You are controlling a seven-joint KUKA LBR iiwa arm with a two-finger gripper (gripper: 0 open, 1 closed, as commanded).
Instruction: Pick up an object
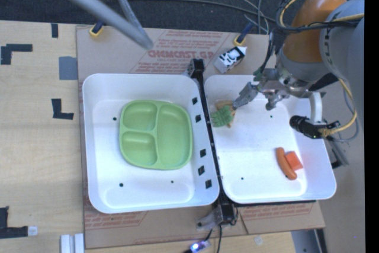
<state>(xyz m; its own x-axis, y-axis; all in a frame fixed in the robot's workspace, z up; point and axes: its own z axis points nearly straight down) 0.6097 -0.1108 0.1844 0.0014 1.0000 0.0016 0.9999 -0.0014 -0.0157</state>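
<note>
Camera view: we see the table [35,86] carrying two white bins so items stay contained. The left bin [100,186] holds a green divided plate [156,133]. In the right bin [320,186], the arm [320,26] sets the tool [256,98], fingers spread and empty, just right of the green-and-tan object [223,115] at the far-left corner. An orange piece [287,163] lies near-right.

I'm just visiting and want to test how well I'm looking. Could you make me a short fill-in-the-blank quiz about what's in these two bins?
1. The divided plate in the left bin is coloured ____.
2. The plate has ____ compartments.
3. The orange toy lies in the ____ bin.
4. The gripper is above the right bin, close to a small ____ toy near the divider.

Missing words: green; three; right; green
</note>
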